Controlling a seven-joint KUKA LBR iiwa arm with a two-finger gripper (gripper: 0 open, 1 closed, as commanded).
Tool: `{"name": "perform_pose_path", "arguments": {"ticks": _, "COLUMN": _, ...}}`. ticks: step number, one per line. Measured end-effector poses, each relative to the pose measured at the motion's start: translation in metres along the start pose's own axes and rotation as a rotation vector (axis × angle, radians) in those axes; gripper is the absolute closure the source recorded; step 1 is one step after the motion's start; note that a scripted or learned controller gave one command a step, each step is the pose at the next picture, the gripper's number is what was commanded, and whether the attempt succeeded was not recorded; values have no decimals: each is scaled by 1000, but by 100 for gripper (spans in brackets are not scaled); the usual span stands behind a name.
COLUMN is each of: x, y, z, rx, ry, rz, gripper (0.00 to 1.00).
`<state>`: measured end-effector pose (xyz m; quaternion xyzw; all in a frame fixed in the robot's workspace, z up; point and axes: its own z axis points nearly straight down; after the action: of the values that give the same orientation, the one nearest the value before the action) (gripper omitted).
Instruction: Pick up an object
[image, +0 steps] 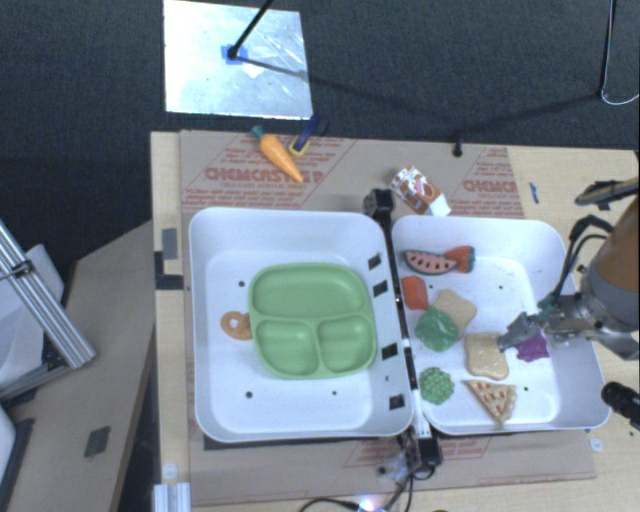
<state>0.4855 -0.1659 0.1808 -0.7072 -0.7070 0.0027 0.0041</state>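
At the right edge of the frame, the grey arm reaches over the right bin (548, 238), its body cut off by the picture's border. The gripper (522, 332) sits low over the bin's right half, just beside a purple piece (535, 348) that is partly hidden beneath it; whether the jaws are released or clenched cannot be made out, and it is unclear whether they touch the purple piece.

Left of the gripper lie a pale bread slice (484, 355), a second tan slice (456, 307) above it, a leafy green item (436, 329) and an orange-red block (414, 292). A watermelon wedge (437, 261) rests near the bin's upper rim. Toward the lower rim sit a small green broccoli-like clump (436, 384) and a triangular waffle-patterned piece (492, 398).

The left bin (212, 262), centre frame, holds a green divided plate (307, 319) with a small orange pretzel-shaped item (237, 325) just beside its left side.

Outside the bins, on the cardboard at upper centre, lie a toy carrot (279, 156) and, near the right bin's upper left corner, a small red-and-white packet (420, 190) whose printing is too blurred to read. A shiny silver sheet (240, 62) occupies the upper left, and a metal frame (38, 300) is cut off at the left edge.
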Motion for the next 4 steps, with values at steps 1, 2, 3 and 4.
{"name": "perform_pose_path", "arguments": {"ticks": 1, "x": 0, "y": 3, "z": -5, "rx": -11, "ry": -3, "rz": -3, "gripper": 0}}
{"name": "perform_pose_path", "arguments": {"ticks": 2, "x": 4, "y": 1, "z": 38, "rx": -7, "ry": -1, "rz": -2, "gripper": 0}}
{"name": "perform_pose_path", "arguments": {"ticks": 3, "x": 4, "y": 1, "z": 90, "rx": -7, "ry": 0, "rz": -1, "gripper": 0}}
{"name": "perform_pose_path", "arguments": {"ticks": 4, "x": 3, "y": 3, "z": 76, "rx": -14, "ry": -4, "rz": -2, "gripper": 100}}
